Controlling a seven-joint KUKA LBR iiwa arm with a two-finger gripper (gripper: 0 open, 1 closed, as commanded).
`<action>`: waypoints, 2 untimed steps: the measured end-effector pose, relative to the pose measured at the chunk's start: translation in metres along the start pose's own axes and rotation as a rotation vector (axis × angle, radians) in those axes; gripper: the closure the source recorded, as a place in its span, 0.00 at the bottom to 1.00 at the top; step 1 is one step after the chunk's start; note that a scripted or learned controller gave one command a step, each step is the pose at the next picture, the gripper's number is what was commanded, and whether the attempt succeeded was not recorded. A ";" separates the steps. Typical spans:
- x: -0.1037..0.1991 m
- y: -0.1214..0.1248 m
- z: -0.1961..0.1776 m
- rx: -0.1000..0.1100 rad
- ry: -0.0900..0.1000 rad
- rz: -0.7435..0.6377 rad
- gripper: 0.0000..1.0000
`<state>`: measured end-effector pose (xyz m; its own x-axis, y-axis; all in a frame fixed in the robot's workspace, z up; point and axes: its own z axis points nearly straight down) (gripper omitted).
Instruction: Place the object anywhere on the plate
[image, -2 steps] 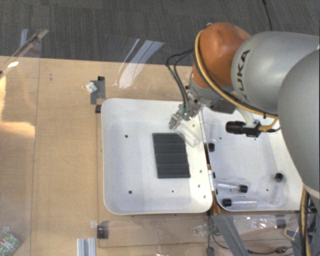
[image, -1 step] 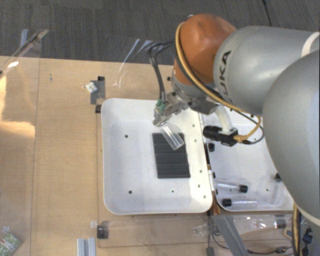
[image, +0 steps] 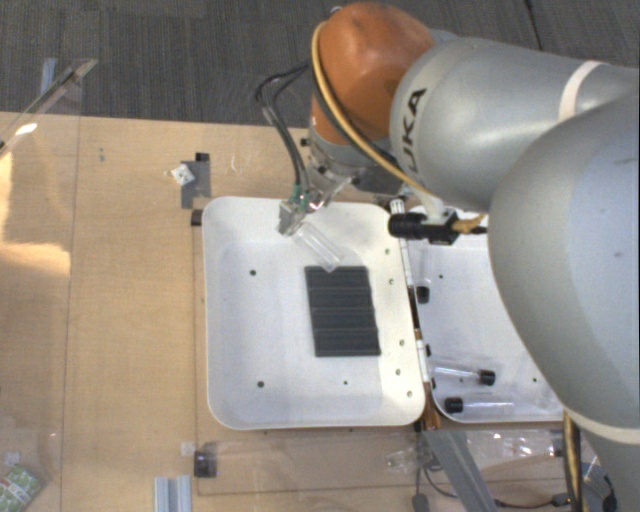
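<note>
Reaching in from 3 o'clock, the grey KUKA arm (image: 520, 180) spans the upper right of the camera view, its bulk covering most of the right bin (image: 470, 330). The orange band (image: 365, 55) sits at about 12 o'clock, above the wrist, with a yellow cable looping around it and black cables trailing off toward 10 o'clock. From the wrist the arm points down and toward 8 o'clock, ending in the gripper (image: 296, 215) over the back edge of the left bin (image: 240, 330), near that bin's 12 o'clock rim.

Gripper state: cannot tell. The tip is small and partly lost against the white bin wall.

Just at 4 o'clock of the gripper tip lies a clear, pale object (image: 322, 243), tilted, running diagonally toward the plate. Whether it touches the gripper cannot be read; it looks at least very near. Its lower end meets or overlaps the top left corner of the dark ribbed plate (image: 343, 312).

Plate: dark grey rectangle, lying flat, centre-right in the left bin, long side running 12 to 6 o'clock.

Right bin: two slim clear items with black caps (image: 470, 376) near its 6 o'clock end, close to the divider between bins.

Bench (image: 100, 300): light wood, with small black brackets at the left bin's corners.
</note>
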<state>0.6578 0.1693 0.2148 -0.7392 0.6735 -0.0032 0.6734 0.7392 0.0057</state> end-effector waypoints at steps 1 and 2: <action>0.038 0.044 0.027 0.001 0.000 0.171 1.00; 0.045 0.024 0.050 0.000 0.002 -0.376 1.00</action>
<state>0.6410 0.2172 0.1645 -0.9350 0.3547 -0.0033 0.3546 0.9350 0.0042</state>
